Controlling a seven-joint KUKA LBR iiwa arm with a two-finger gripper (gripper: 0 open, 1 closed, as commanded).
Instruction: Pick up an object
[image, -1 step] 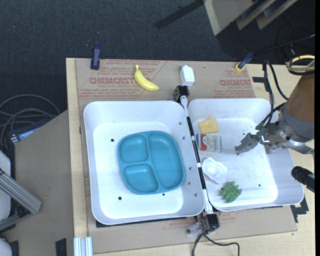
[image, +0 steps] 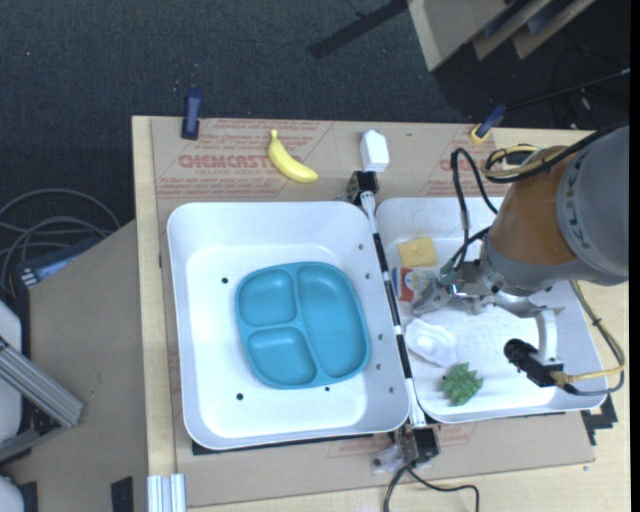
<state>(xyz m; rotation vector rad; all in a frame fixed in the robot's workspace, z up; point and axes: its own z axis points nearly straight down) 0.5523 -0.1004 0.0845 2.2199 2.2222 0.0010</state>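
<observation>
My gripper is low inside the right bin, near its left wall. Just left of it lies a small red and white item. A yellow block sits a little beyond it toward the back. A crumpled white object rests directly in front of the gripper, and a green leafy object lies near the bin's front edge. The grey arm with its orange band covers the right half of this bin.
The left bin holds a blue divided plate. On the bench behind the bins lie a banana, a small white object and a blue clip. Cables loop over the right bin's back.
</observation>
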